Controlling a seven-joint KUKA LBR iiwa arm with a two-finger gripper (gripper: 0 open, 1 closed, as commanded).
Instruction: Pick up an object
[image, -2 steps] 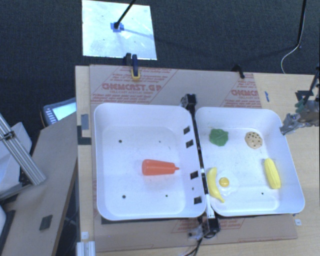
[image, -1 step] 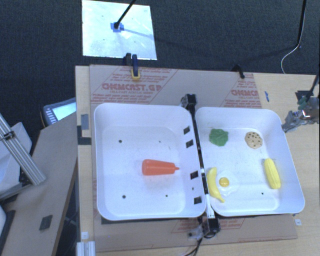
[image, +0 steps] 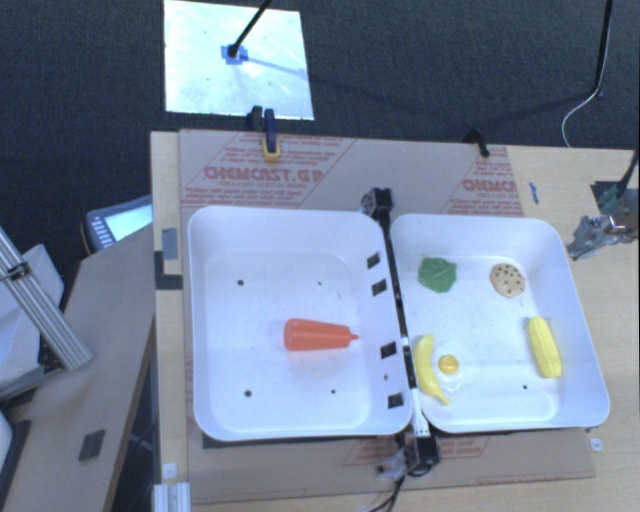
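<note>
An orange carrot (image: 318, 335) lies on its side near the middle of the left bin (image: 215, 235), tip pointing right. The right bin (image: 580, 400) holds several toy foods. A green leafy piece (image: 437, 274) sits at its back left and a round speckled cookie (image: 508, 280) at the back middle. A yellow corn cob (image: 544, 346) lies toward the right wall. A yellow banana (image: 426, 368) rests along the left wall, with a small fried egg (image: 451, 366) touching it on the right.
Black clips (image: 381, 290) run down the seam between the bins. A cardboard sheet (image: 300, 170) lies under both bins. A small grey metal fixture (image: 603, 226) stands at the bench's right edge. An aluminium bar (image: 40, 310) slants at the far left.
</note>
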